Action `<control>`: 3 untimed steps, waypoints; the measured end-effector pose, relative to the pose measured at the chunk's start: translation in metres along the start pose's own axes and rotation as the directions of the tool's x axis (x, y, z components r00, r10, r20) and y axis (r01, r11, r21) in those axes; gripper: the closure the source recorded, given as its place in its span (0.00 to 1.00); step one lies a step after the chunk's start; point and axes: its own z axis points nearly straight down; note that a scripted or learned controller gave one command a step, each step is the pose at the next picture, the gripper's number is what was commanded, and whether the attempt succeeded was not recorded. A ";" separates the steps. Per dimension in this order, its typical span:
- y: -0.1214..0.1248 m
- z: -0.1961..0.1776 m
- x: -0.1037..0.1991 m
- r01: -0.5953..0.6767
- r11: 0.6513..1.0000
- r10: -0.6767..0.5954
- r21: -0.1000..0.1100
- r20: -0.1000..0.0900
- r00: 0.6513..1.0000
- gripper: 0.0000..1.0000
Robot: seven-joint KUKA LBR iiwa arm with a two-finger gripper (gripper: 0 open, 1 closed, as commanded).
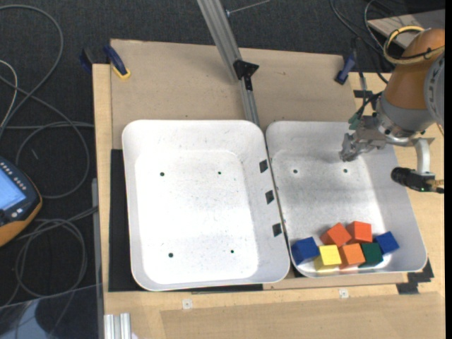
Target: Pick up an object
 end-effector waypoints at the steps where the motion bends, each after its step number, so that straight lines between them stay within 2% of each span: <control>1: 0.001 -0.066 -0.002 0.000 1.000 0.000 -0.007 0.003 1.000 1.00; 2: 0.003 -0.121 -0.003 0.000 1.000 0.000 -0.007 0.004 1.000 1.00; 3: -0.002 -0.111 0.051 0.004 1.000 -0.004 0.005 -0.003 1.000 1.00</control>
